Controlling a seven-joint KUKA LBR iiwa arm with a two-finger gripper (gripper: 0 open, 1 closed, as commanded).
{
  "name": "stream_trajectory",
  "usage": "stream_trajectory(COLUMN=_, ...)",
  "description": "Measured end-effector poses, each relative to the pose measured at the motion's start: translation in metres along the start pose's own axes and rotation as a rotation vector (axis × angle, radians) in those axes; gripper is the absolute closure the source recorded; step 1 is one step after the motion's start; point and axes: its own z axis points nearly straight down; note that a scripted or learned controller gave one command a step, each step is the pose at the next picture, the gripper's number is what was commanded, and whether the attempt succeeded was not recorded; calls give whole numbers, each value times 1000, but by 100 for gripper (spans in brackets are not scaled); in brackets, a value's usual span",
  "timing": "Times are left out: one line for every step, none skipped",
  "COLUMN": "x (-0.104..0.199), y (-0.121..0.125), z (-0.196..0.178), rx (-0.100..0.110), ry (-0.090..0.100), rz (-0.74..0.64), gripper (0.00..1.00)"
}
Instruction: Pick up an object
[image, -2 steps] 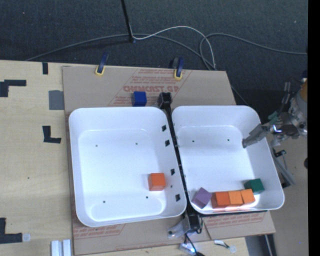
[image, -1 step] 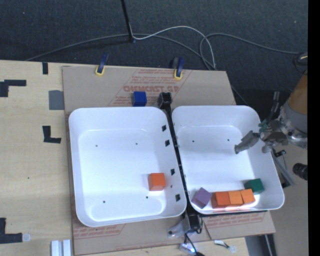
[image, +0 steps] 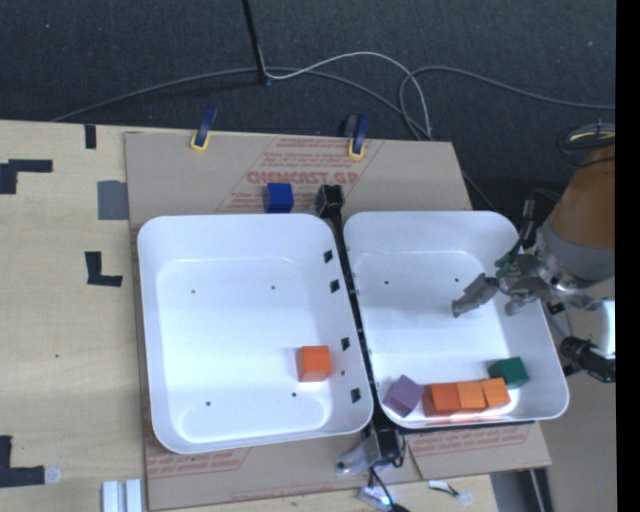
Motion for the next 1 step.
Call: stream_trajectory(x=4, y=-1, z=63, rx=1, ry=0, rz=0, gripper=0)
